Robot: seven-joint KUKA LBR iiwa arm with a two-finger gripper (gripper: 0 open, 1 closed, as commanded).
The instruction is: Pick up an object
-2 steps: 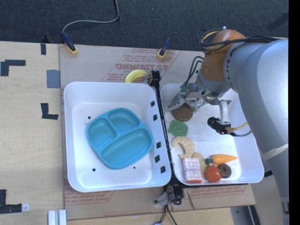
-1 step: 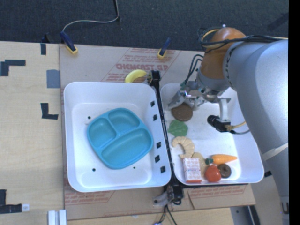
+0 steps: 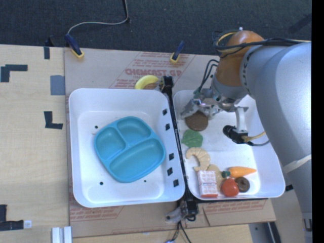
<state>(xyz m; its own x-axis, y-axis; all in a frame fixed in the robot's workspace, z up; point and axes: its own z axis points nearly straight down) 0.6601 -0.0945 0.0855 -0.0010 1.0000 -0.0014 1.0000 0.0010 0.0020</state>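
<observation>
My gripper [image 3: 201, 107] hangs low over the back of the right bin [image 3: 263, 156], directly above a brown round cookie-like disc [image 3: 196, 122]. Its metal fingers [image 3: 191, 107] stand on either side of the disc's top edge; I cannot tell whether they touch it. Below the disc lie a green leaf-shaped piece [image 3: 192, 138], a pale croissant [image 3: 199, 157], a red and white box [image 3: 206, 182], a tomato [image 3: 230, 187], a carrot [image 3: 241, 171] and a dark round piece [image 3: 243, 185].
The left bin [image 3: 81, 135] holds a blue divided plate [image 3: 130, 148]. A yellow banana [image 3: 147, 82] lies on the cardboard behind the bins. Black clips line the divider [image 3: 171, 135] between the bins. The grey arm [image 3: 283, 95] covers the right bin's far side.
</observation>
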